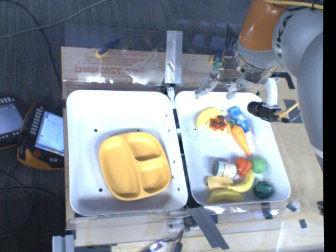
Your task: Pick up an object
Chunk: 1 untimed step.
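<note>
A: Where does the arm [294, 30] stand, and what is the state of its fingers?

B: The arm enters from the right, its orange band above the far right corner of the desk [294, 140]. The gripper [218, 90] hangs over the far edge of the right bin [184, 140]. Its two fingers [203, 91] are spread apart, with nothing between them.

A: Where do the objects to be picked lie?

B: All lie in the right bin. Near its far edge a yellow piece [203, 117] touches a small red-and-black toy [218, 123]; just beside these lies a blue packet [237, 116], with a carrot [241, 137] running from it toward the bin's middle. Toward the near edge stands a small tin [224, 168], touching a red item [243, 166]; a light green ball [259, 165] sits just beside that. A banana [233, 188] curves along the near edge, and a dark green ball [263, 189] rests in the near right corner.

A: And the left bin?

B: The left bin [84, 114] holds a yellow divided tray [135, 164], lying flat near its middle, toward the near edge.

A: What lies beyond the bins?

B: A handheld pendant [44, 138] lies on the floor, off the desk's left edge.
</note>
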Tool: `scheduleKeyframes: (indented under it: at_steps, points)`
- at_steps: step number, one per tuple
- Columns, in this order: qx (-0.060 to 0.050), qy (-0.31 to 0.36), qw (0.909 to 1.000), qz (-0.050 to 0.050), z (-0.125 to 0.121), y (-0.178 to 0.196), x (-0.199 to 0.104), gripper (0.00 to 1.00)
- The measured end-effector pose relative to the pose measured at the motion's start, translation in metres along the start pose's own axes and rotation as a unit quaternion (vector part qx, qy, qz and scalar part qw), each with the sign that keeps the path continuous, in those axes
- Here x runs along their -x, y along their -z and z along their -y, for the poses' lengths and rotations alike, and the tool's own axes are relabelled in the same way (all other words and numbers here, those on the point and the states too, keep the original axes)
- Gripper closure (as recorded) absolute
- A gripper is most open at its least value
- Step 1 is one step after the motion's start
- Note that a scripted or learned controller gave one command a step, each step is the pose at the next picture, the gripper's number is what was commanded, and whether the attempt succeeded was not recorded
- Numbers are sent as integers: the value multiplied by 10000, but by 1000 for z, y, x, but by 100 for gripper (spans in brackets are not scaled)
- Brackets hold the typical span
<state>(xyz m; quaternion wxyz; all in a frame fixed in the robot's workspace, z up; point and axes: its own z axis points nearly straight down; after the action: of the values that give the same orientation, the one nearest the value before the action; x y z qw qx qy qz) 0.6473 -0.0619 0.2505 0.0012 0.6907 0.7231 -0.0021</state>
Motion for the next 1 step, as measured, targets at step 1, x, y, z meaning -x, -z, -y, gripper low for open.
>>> scheduleKeyframes:
  at_steps: [1]
  points:
    - [-14, 254, 9997, -5, -18, -123, 53, 0]
